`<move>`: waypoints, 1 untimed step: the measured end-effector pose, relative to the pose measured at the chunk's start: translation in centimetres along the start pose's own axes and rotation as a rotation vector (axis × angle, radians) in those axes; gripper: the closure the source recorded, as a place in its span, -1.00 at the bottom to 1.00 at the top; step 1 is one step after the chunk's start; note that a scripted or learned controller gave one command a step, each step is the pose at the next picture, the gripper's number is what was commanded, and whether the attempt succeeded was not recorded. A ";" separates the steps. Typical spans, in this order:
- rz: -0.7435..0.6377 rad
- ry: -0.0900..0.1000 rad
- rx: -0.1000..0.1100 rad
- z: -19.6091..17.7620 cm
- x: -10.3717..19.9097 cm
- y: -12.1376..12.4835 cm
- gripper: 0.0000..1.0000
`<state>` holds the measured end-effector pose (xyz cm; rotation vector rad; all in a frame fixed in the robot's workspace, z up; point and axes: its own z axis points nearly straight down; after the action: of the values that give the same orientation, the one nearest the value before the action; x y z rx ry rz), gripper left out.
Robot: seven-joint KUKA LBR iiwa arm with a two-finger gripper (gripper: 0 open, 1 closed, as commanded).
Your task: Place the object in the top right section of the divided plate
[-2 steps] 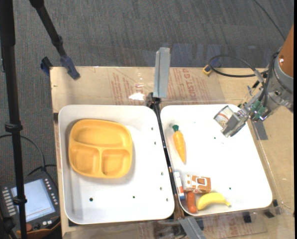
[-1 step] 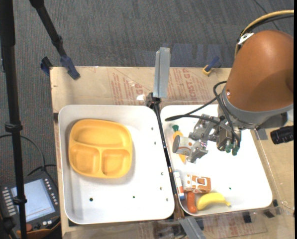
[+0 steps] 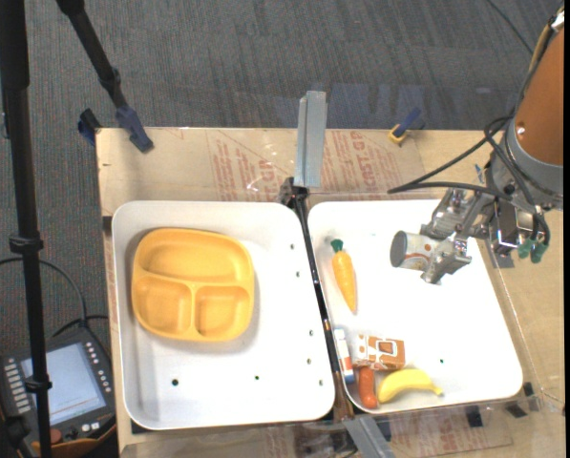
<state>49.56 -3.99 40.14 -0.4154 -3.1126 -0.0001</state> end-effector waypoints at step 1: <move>-0.503 0.001 -0.001 5.6 2.4 2.0 1.00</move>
<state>47.77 -1.41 34.52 0.3715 -3.1171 -0.0032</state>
